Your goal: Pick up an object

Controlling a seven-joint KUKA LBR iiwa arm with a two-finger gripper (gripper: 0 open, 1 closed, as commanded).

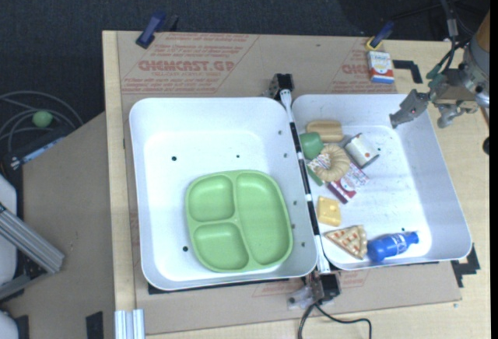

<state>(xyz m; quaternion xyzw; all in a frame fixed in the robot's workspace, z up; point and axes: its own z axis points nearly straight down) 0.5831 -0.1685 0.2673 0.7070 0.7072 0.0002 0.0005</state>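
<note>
The right bin (440, 197) holds several small items along its left side: a tan bread roll (324, 129), a green cup (311, 145), a silver can (360, 149), a ring-shaped pastry (335, 163), a red and white packet (347, 183), a yellow cheese wedge (329, 211), a pizza slice (348, 240) and a blue bottle (391, 246). My gripper (426, 113) hovers over the bin's far right corner, up and right of the can. It is open, with nothing between its fingers.
A green three-part plate (237, 219) lies in the left bin (156, 174). A small printed box (380, 67) sits on the bench behind the right bin. Blue clamps (150, 30) hold the board's far corners.
</note>
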